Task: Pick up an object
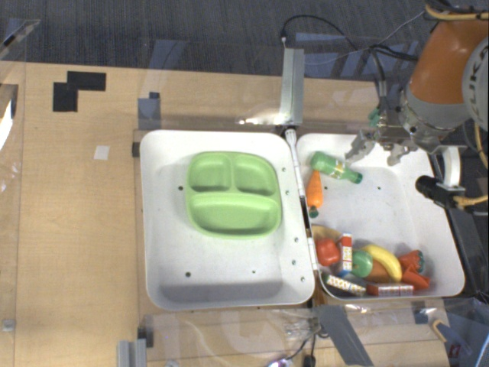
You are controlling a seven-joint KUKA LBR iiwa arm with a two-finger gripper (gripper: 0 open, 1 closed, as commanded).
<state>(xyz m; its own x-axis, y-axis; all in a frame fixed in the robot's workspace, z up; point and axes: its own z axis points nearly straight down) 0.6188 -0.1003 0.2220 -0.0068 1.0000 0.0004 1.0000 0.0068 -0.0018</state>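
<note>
The gripper [379, 148] hangs open and empty over the right bin's [428, 220] back edge. A green bottle [335, 167] lies just beside it, near a carrot [314, 189].

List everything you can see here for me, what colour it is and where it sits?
Bins: 2, white, side by side on the bench; left bin, right bin.
Divided plate: 1, green, middle of the left bin.
Bottle: 1, green, lying near the top left of the right bin.
Carrot: 1, orange, by the right bin's left wall, just below the bottle.
Banana: 1, yellow, in the pile at the right bin's near edge.
Other small items: several, mostly red, orange and green, crowded around the banana; too jumbled to count.
Bench: 1, light wood, under both bins.
Arm: 1, grey with an orange band, reaching in from the right.
Gripper: 1, grey, over the right bin's top edge, right of the bottle, holding nothing.
</note>
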